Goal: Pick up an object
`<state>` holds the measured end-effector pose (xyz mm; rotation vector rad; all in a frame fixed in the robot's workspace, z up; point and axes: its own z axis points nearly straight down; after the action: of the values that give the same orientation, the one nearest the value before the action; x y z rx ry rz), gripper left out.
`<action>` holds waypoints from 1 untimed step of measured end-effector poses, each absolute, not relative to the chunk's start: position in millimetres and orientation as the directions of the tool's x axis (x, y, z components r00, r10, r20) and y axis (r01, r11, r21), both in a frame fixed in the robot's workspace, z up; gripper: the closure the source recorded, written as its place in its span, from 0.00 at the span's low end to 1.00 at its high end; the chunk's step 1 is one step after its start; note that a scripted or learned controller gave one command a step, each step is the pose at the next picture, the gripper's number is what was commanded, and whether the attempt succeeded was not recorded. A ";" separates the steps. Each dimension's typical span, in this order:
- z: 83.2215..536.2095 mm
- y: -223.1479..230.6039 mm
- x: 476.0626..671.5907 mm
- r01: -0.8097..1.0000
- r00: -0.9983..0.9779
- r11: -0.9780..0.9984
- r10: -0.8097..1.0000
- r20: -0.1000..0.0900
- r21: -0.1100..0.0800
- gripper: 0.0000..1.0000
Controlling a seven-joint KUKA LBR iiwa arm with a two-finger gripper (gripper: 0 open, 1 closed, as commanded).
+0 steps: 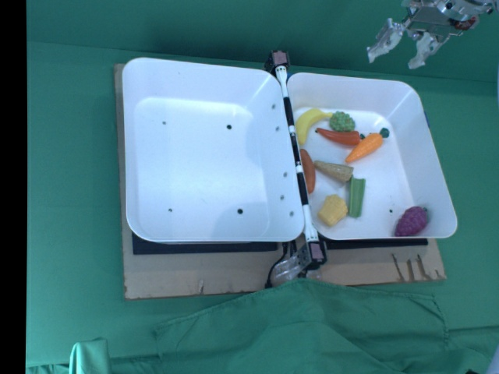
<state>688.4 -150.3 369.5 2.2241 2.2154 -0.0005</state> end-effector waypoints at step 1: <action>276.4 -125.0 694.6 1.000 0.002 -0.002 1.000 -0.001 -0.005 0.00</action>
<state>694.6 -125.0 276.4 2.2253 2.2219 -0.0059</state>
